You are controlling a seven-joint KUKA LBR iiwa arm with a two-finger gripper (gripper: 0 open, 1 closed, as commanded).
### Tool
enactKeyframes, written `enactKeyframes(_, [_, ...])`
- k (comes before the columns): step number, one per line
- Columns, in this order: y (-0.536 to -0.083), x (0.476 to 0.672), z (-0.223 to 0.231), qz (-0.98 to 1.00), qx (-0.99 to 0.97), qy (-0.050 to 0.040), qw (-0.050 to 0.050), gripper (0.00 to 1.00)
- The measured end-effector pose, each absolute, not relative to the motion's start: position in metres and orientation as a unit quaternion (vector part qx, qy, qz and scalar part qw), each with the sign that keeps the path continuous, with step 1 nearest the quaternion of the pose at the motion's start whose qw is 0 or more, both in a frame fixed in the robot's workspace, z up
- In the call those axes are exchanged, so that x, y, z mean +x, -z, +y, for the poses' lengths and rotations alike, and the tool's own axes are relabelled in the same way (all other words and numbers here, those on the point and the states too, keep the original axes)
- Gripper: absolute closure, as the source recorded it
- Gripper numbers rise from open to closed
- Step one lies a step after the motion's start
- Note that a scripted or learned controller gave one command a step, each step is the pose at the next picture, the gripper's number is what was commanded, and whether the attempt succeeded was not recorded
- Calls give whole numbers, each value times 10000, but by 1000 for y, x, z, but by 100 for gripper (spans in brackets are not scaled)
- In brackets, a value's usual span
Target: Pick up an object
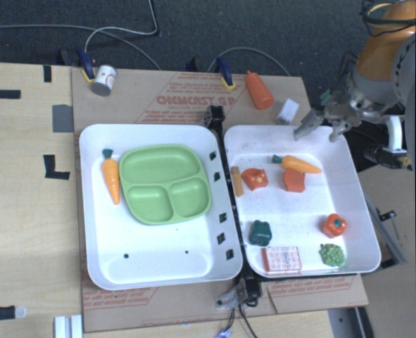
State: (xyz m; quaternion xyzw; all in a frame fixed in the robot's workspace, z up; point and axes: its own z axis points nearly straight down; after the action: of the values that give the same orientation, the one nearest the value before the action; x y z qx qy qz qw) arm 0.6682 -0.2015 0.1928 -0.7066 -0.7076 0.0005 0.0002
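The right bin (348,189) holds several toy foods: a carrot (298,163), a red-orange chunk (294,181), a red tomato-like piece (255,178), a dark green pepper (260,232), a red tomato (334,224), a green broccoli (332,254) and a pink-red printed box (282,259). My gripper (321,128) hangs at the bin's far right corner, above its rim, open, with its two fingers spread and nothing between them. It is up and right of the carrot.
The left bin (95,210) holds a green divided plate (167,183) and a second carrot (110,177). Beyond the bins lie an orange bottle-shaped toy (259,90), a small white cube (288,110) and a small can (103,79). A black hinge strip (225,189) separates the bins.
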Motion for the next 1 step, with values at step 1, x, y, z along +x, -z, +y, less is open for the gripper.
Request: enactKeyframes(1, [-87,623,-201,-7075,-7067,-1,-13,0])
